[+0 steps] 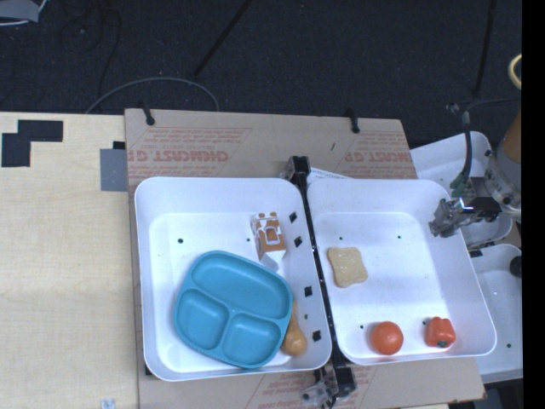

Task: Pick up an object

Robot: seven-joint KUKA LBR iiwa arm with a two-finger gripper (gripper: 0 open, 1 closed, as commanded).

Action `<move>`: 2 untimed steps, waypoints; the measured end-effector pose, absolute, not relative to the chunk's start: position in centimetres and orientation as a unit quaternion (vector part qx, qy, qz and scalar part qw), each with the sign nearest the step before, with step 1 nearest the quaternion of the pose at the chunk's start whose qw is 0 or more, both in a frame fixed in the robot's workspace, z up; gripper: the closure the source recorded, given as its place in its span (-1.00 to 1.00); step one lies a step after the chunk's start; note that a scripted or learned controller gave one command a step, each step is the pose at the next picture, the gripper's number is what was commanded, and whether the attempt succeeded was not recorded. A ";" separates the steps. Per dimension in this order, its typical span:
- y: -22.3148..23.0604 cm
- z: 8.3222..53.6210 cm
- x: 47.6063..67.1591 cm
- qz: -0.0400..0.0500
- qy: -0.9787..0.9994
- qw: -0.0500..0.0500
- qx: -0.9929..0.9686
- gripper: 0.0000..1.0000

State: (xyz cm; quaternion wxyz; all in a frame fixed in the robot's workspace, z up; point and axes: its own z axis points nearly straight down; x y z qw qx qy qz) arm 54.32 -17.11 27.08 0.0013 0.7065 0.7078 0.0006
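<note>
Tool [444, 218], finger state not readable, hovers at the right bin's [400, 196] three o'clock rim; it should descend centred over the orange ball [387, 338] at six o'clock.

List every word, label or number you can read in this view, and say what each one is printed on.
"CHEMCAST GP": red print, seen upside down, on the brown board behind the left bin.
A second red print on the same board behind the right bin: partly cut off, ends in "GP".
Red print on the board's front edge, below the bins: too cut off to read.
Small orange and white toy: no readable marking.
</note>
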 end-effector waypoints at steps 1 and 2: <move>-11.8 26.8 54.5 0.000 0.709 -0.002 0.705 1.00; -6.2 26.6 54.4 -0.001 0.709 -0.002 0.705 1.00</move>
